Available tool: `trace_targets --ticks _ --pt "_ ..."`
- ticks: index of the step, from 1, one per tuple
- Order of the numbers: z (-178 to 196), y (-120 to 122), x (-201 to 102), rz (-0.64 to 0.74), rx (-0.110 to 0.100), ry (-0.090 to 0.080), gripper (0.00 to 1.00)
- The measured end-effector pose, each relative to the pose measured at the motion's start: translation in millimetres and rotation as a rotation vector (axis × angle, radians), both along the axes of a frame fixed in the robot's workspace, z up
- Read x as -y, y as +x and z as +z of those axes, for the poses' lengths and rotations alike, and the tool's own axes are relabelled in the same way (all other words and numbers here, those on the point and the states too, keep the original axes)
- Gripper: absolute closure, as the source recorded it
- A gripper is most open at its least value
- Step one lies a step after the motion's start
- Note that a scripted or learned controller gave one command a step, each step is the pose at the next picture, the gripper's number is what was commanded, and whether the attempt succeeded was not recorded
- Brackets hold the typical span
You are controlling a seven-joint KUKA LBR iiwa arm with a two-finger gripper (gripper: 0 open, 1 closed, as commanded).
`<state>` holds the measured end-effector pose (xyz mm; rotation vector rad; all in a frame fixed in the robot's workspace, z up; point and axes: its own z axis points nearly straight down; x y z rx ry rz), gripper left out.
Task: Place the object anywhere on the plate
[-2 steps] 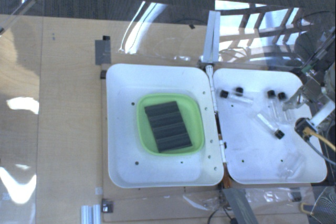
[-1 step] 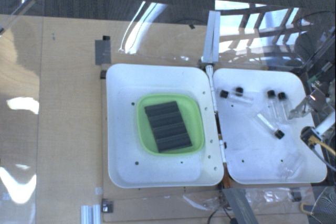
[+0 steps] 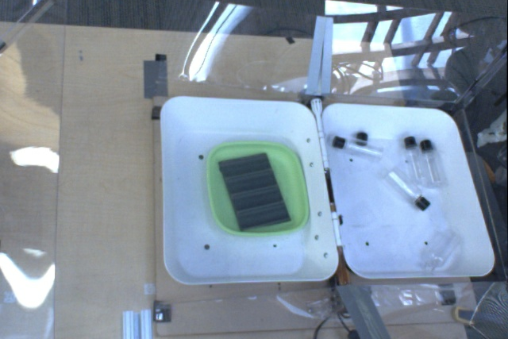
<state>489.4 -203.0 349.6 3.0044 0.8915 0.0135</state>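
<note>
Glare is washing over the clear sheet [image 3: 238, 52] behind the bins, blurring what is lying under it; the frame's right side is cutting off the far rim of the right bin [image 3: 373, 246]; whether the gripper is spread or pressed together cannot be told from this view. The object [image 3: 253, 191], a dark grey rectangular slab with ribs running across its top, is lying flat on the plate [image 3: 218, 198], slightly turned, and is covering most of the plate's floor; the plate is a glossy lime-green rounded square with a raised rim, sitting near the middle of the left bin [image 3: 182, 250], a smooth, shallow white tray with rounded corners. In the right bin, small clear vials [image 3: 407, 188] with black caps are lying scattered and apart from each other; their see-through bodies are fading into the white floor, and one near the lower corner [image 3: 440, 250] is barely showing. The bench [image 3: 95, 171] is showing pale wood grain.
</note>
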Motion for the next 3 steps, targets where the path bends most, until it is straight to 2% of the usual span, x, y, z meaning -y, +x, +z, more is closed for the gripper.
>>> trace_targets --ticks 1,2,3 --pt "-57 -1 2 -0.065 -0.007 0.004 0.00" --pt "-36 -1 3 -0.142 -0.005 0.003 0.00" --pt "-87 22 2 -0.191 -0.009 0.006 0.00"
